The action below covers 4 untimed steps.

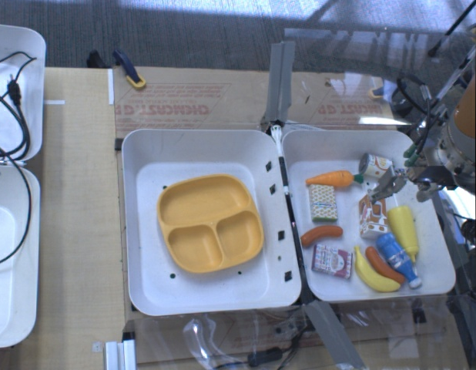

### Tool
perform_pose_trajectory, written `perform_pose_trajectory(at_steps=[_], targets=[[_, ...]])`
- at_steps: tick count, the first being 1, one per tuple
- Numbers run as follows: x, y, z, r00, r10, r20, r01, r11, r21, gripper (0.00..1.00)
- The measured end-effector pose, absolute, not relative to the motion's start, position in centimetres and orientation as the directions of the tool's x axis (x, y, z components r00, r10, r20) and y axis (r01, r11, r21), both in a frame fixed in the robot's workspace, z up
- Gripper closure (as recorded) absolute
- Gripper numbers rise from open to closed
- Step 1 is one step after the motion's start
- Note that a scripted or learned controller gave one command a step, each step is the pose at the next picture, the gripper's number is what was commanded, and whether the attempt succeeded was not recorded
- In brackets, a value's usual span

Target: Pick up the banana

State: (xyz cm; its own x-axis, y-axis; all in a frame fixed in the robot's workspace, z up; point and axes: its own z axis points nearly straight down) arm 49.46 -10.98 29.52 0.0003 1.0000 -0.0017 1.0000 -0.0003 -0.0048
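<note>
The banana (pixel 373 272) is lying in the right bin (pixel 330 291) near its front edge, touching a red sausage (pixel 384 264) and just beside a blue bottle (pixel 397 257). The gripper (pixel 388 182) is hovering over the bin's back half, above a small carton (pixel 373 216), well apart from the banana; whether it is apart or together I cannot tell. A yellow divided plate (pixel 211 222) is sitting in the left bin (pixel 142 276)

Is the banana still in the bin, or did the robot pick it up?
In the bin. The banana lies flat in the right bin, apart from the gripper.
</note>
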Motion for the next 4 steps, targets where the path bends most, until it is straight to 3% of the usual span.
perform_pose_trajectory(at_steps=[1, 2, 3, 4], targets=[[47.7, -16.5, 20.6, -0.078, 0.997, 0.000, 0.997, 0.078, -0.003, 0.00], [48.0, -12.7, 9.5, -0.190, 0.982, -0.003, 0.982, 0.190, 0.006, 0.00], [48.0, -12.6, 10.4, -0.187, 0.982, 0.001, 0.982, 0.187, 0.006, 1.00], [47.7, -11.0, 10.9, -0.248, 0.969, 0.001, 0.969, 0.248, -0.001, 1.00]])
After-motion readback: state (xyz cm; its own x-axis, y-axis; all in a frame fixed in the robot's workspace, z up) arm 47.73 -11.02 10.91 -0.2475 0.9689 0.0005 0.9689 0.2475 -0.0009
